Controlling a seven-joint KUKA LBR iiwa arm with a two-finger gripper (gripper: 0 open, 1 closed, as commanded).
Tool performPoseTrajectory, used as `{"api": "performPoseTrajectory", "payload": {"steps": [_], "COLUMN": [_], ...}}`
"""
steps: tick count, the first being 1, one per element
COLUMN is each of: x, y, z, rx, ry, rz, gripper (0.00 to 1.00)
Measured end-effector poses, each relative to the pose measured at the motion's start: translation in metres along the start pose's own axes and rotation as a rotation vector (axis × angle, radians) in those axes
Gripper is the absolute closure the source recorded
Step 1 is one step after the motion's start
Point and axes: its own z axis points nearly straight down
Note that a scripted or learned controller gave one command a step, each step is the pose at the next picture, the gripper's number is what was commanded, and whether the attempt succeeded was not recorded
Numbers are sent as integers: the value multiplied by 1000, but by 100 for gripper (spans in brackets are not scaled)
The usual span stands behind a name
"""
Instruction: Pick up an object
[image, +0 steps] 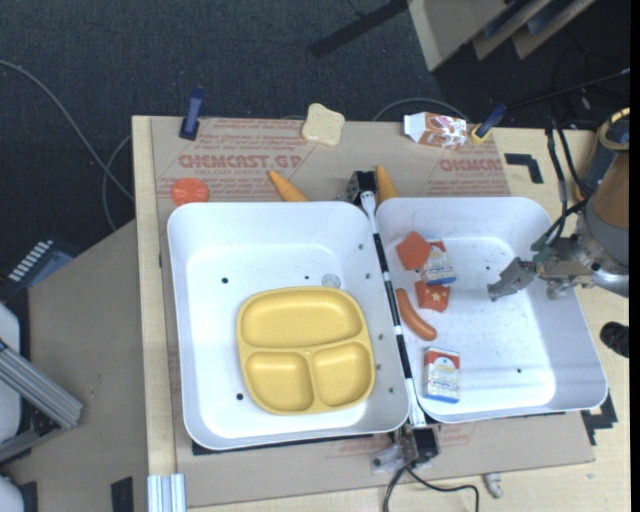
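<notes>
Objects for picking lie in the right bin (560, 370), all toward its left wall: an orange-red block (411, 249) with a small carton (438, 267) just beside it, a small red piece (433, 295) below those, a hot dog (415, 314) lying along the wall, and a second small carton (442, 376) nearest the bin's front edge. My fingers (508, 282) hang over the same bin, to the right of that cluster, about level with the red piece and apart from it. Nothing sits between them that I can see; whether they are spread or closed I cannot tell from this angle. Left of the right bin, the other bin (200, 300) holds a yellow divided tray (304, 347). Beyond both bins, on the worktop (240, 150), lie a slice of toy bread (323, 124), a carrot (287, 187) and an orange disc (189, 191).
</notes>
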Motion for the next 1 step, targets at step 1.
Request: {"api": "performPoseTrajectory", "payload": {"steps": [1], "x": [69], "y": [30], "z": [106], "rx": [-2], "ry": [-1], "rz": [1], "gripper": [0]}}
